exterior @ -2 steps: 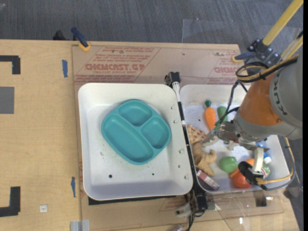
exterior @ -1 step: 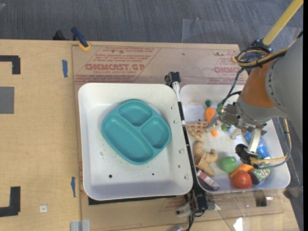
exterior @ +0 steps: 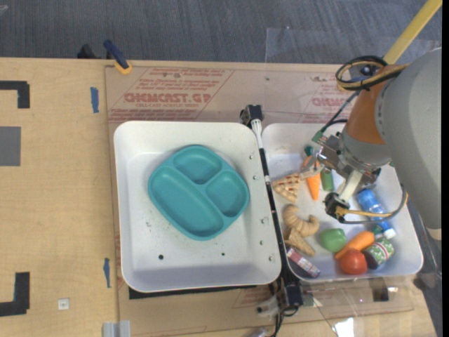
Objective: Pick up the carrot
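Camera view, looking down at a slant: two white bins sit side by side on the bench (exterior: 56, 188). The left bin (exterior: 133, 258) has just a teal divided plate (exterior: 198, 190) in it. The right bin (exterior: 414, 257) is where the toy food is piled up.

The carrot (exterior: 313, 186) looks like the small orange cone near that bin's left wall, next to a waffle-looking wedge (exterior: 286, 187), with something green touching its right side. There's a second orange piece (exterior: 361, 241) lower down, between a green pepper (exterior: 333, 239) and a tomato (exterior: 353, 262), so the pick could easily go for the wrong one.

The arm comes in from the right and the gripper (exterior: 333, 192) hangs low over the bin, just right of the small carrot. Honestly can't tell if the fingers are spread or closed, since the wrist and cables cover too much. Nothing is visibly held.

To do this step well, I'd say it should line up along the carrot's short side, come straight down and stay clear of the blue bottle (exterior: 370, 201) and the bin wall. The clutter is tight, so nudging a neighbour seems likely.
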`<state>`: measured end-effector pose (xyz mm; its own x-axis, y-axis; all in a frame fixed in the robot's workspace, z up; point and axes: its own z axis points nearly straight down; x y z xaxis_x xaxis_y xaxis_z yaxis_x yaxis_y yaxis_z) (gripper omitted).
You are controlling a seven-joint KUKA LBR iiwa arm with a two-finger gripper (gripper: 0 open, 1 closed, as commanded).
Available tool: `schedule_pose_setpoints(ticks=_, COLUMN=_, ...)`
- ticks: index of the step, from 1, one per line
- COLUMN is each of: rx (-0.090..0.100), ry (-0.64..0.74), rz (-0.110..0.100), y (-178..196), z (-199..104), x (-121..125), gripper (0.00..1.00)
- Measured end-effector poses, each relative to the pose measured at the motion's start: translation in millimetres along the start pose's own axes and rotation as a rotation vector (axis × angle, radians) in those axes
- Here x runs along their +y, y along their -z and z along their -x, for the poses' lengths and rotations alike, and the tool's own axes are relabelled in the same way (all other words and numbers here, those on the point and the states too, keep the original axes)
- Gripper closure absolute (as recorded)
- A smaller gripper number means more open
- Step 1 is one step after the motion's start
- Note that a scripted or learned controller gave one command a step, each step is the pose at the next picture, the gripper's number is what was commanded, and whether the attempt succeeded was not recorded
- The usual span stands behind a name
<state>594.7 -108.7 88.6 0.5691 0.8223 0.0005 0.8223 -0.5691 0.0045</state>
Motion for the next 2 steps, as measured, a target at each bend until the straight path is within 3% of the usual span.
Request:
schedule_pose_setpoints(ticks=1, rx=0.0, ry=0.004, rz=0.004, y=12.2, z=-1.4, x=1.4, gripper=1.0)
schedule_pose_setpoints(ticks=2, rx=0.004, ry=-0.374, rz=-0.003, y=99.2, z=-75.4, x=8.2, gripper=1.0)
